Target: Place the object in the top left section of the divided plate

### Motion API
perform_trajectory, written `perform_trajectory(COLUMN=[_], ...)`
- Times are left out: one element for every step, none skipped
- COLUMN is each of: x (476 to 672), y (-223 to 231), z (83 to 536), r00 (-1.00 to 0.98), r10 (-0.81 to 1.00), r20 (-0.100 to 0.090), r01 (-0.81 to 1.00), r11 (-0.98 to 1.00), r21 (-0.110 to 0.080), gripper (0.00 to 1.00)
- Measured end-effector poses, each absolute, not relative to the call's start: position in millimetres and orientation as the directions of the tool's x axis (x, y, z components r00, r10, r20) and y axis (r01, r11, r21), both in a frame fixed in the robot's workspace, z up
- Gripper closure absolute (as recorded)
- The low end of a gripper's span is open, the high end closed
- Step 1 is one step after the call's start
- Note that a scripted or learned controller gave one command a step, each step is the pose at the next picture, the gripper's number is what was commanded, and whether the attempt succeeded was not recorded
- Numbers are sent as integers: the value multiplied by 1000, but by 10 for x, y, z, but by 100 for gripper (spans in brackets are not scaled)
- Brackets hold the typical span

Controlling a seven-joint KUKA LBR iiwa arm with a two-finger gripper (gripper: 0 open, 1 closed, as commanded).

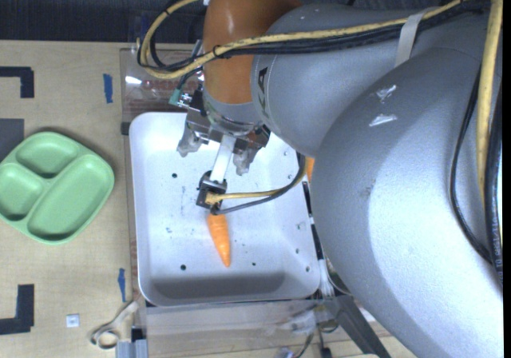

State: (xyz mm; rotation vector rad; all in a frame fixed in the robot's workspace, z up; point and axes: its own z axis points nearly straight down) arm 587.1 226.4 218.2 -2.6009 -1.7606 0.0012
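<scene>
We see carrot (220,239) lying in white bin (160,216), just beside tool (215,155); tool fingers spread apart. Green divided plate (102,182) sits on bench (76,77) left of bin, well apart from carrot.

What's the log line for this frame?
gripper: over white bin, near carrot | carrot: lying in bin, not gripped | green divided plate: on bench left of bin | task: not yet done

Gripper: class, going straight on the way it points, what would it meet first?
Likely the floor of the white bin, close to the thick end of the carrot; the gripper points down into it, but depth is unclear.
</scene>
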Motion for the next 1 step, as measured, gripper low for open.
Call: perform_trajectory(x=[5072], y=[2240], z=[3590], r00=[526], r10=[850], r20=[-1], r01=[850], r11=[-526], r21=[-1], gripper=[0])
